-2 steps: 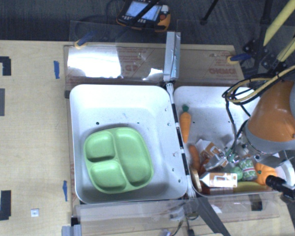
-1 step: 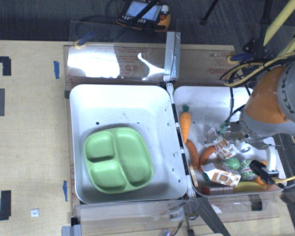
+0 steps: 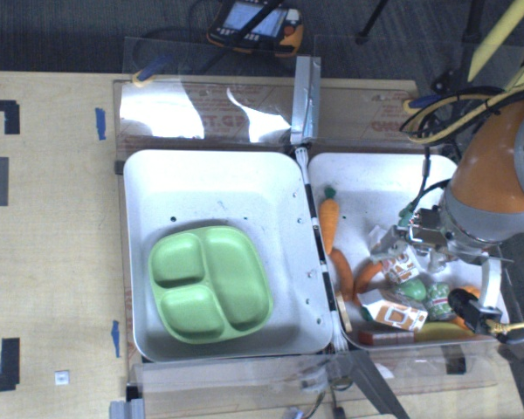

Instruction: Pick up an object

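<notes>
Nothing is lifted yet: the gripper (image 3: 430,250), its state impossible to tell, hangs over packets at the right bin's (image 3: 367,171) five o'clock.

Orange carrot (image 3: 328,221) with green top lies lengthwise along the right bin's (image 3: 367,175) left wall.

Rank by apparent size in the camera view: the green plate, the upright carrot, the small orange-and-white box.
1. green plate, by far the largest.
2. carrot.
3. orange-and-white box; it looks only slightly smaller than the carrot, so this order is unsure.
</notes>
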`<state>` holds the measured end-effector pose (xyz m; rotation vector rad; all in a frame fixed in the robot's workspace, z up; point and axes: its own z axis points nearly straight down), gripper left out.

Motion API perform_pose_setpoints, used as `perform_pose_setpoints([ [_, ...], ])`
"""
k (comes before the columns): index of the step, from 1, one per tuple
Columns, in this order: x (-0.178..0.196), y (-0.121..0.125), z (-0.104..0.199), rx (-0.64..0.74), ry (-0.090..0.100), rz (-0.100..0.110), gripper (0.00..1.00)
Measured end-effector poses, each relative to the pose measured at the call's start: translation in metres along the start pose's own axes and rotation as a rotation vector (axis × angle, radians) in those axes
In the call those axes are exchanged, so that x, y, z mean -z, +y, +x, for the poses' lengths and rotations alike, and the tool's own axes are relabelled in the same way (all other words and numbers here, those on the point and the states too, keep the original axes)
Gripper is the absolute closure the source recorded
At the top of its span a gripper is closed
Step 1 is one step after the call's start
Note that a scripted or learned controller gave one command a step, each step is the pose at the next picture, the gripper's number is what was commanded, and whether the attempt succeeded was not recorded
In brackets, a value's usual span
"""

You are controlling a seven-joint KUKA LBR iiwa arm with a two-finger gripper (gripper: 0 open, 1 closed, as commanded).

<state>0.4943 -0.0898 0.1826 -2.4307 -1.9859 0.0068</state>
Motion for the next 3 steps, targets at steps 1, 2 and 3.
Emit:
perform_pose_setpoints([
  [1, -0.085, 0.065, -0.028, 0.105, 0.001, 0.0, 0.0],
  [2, -0.077, 0.064, -0.027, 0.106, -0.001, 0.004, 1.0],
  [3, 0.038, 0.062, 0.03, 0.165, 0.0, -0.001, 1.0],
])
